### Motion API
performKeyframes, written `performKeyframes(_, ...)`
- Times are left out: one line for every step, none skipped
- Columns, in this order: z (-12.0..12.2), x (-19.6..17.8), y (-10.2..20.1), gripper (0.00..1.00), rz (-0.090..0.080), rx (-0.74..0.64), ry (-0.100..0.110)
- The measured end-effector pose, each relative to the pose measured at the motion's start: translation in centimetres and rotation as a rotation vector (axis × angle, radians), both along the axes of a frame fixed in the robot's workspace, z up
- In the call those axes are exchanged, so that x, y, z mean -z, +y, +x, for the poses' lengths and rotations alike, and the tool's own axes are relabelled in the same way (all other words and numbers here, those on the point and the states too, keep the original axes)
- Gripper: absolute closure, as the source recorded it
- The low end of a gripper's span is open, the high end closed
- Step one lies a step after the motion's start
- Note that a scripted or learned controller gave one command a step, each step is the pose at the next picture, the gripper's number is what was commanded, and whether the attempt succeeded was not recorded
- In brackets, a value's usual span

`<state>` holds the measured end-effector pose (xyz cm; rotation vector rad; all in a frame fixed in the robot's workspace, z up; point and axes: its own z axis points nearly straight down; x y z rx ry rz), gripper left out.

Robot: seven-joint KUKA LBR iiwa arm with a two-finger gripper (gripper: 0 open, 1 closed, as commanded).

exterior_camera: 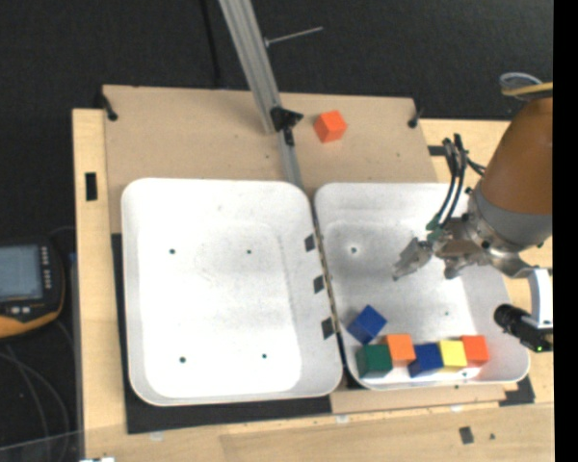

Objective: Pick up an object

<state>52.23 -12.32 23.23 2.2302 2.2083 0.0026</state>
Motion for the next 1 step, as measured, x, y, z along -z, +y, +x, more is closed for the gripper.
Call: performKeyframes(5.68,0.94,-1.08,0.0,-0.001,-0.015,0.0)
